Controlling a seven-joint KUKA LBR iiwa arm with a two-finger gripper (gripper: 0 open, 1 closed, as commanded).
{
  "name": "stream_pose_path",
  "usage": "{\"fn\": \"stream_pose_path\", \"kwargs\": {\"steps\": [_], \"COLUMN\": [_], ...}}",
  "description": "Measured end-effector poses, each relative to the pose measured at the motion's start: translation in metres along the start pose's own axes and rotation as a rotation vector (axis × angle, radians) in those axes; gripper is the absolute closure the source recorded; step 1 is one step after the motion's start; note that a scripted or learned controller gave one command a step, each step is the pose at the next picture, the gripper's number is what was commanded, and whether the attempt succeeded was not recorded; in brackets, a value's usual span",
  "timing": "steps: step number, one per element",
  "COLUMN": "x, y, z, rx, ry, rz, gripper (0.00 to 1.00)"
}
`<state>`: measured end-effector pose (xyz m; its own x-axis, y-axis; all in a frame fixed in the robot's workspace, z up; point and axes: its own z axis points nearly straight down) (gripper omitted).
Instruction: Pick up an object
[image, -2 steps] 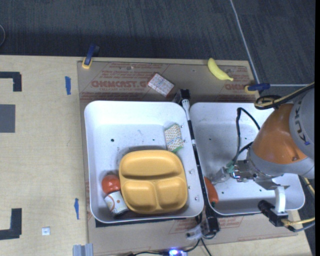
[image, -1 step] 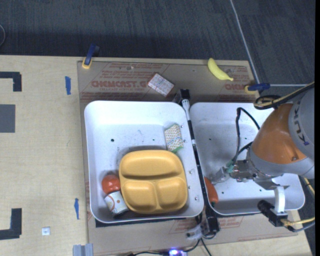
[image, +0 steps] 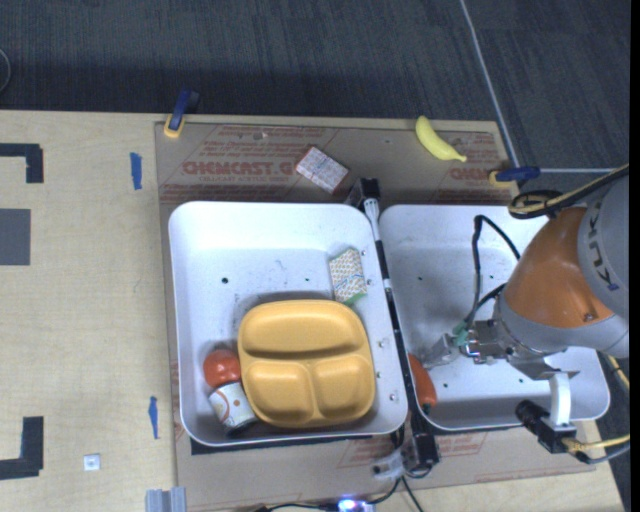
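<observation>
Camera view: pincer (image: 447, 347) above right bin (image: 440, 240)

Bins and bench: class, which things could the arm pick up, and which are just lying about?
Pickable, in the bins:
yellow tray
patterned packet
orange-and-white item
orange item

Lying about, outside:
banana
small box
blue clamp

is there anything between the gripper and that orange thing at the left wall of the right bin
Nothing visible. The gripper hangs low in the right bin, and the orange object lies just beyond it against the bin's left wall. Only bare bin floor shows between them.
</observation>
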<state>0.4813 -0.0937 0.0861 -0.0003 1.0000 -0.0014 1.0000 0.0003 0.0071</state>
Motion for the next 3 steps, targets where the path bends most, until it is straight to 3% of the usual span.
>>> {"fn": "stream_pose_path", "kwargs": {"steps": [3], "x": [0.0005], "y": [0.0], "z": [0.0], "rx": [0.0], "ry": [-0.001], "rz": [0.0], "gripper": [0.0]}}
